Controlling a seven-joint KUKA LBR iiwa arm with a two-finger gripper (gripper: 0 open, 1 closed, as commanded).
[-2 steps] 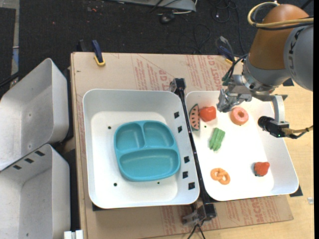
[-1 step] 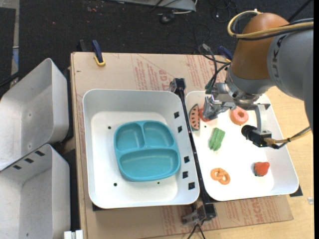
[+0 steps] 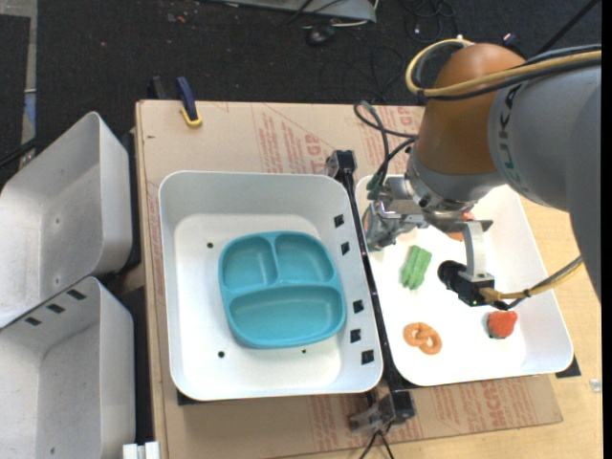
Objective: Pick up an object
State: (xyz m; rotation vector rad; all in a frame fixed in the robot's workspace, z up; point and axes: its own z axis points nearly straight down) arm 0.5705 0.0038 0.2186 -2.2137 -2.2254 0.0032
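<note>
Now the green piece is lying in the right bin, near the middle of its floor, with its long side running almost up and down in the camera view. Nothing is touching it. An orange pretzel-shaped object is lying below it, nearer to the front wall, and a red object is resting further to the right; all three are lying apart from each other.

The hand is hanging over the upper left part of the same bin, close to the wall next to the left bin, up and to the left of the green piece. I cannot tell if the hand is open or closed, and no object is showing in it. The grey arm with its orange band is reaching in from the right.

In the left bin a teal divided plate is lying flat. Both bins are sitting side by side on the bench.
</note>
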